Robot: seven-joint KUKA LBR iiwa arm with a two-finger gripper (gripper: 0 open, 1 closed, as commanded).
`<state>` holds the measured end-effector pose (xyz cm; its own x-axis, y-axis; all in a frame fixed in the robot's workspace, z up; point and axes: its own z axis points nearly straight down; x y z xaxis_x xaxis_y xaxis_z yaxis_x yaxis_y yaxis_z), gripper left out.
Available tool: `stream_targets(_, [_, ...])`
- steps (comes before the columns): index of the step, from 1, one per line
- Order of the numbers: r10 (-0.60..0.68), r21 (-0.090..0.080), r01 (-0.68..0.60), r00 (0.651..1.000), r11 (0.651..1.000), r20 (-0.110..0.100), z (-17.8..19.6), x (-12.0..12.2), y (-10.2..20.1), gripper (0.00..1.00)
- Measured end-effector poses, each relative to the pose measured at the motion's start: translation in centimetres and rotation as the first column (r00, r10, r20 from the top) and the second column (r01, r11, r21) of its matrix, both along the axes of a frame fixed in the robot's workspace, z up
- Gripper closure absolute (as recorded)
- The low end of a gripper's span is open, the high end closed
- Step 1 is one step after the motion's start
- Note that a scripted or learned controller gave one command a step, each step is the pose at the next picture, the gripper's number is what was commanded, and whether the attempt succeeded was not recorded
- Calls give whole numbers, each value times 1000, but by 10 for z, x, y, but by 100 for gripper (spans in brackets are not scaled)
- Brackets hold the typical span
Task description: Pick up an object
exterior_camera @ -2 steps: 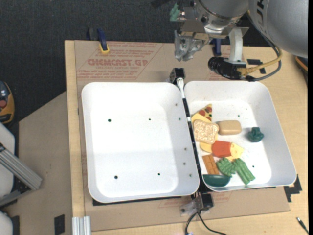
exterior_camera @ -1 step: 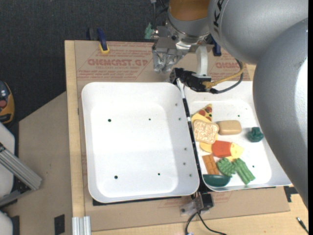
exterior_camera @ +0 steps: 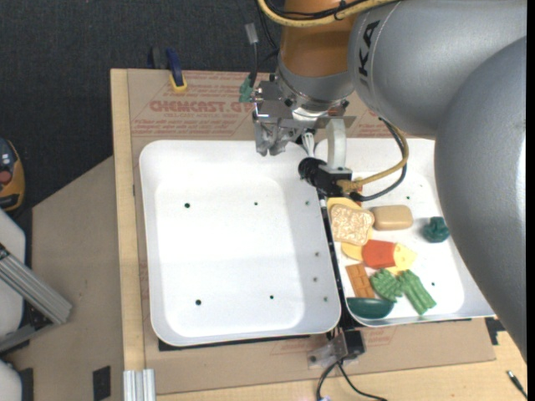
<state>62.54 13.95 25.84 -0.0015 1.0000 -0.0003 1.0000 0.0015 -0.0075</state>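
Camera view: "CHEMCAST" board (exterior_camera: 194,104) lettering, apparently; pincer (exterior_camera: 276,143) state unclear.

Setting: robotics laboratory test bench. Evidence: large grey industrial arm with orange band (exterior_camera: 334,15) and loose yellow and black cabling; two shallow white plastic bins (exterior_camera: 167,174) set side by side on a brown cardboard sheet printed "CHEMCAST" (exterior_camera: 188,104); blue-handled spring clamp (exterior_camera: 175,67) on the sheet's far edge; aluminium extrusion rail (exterior_camera: 33,286) at left; dark carpet floor (exterior_camera: 75,23); assorted toy food pieces (exterior_camera: 380,257) in right-hand bin.
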Motion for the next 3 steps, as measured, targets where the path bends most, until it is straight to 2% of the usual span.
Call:
stream_targets(1, [0, 2, 0, 1000, 1000, 12, 44, -14, 1, 100])
stream_targets(2, [1, 0, -1, 1000, 1000, 0, -26, -48, 39, 100])
stream_targets(3, [-2, 1, 2, 1000, 1000, 8, -12, -45, 37, 100])
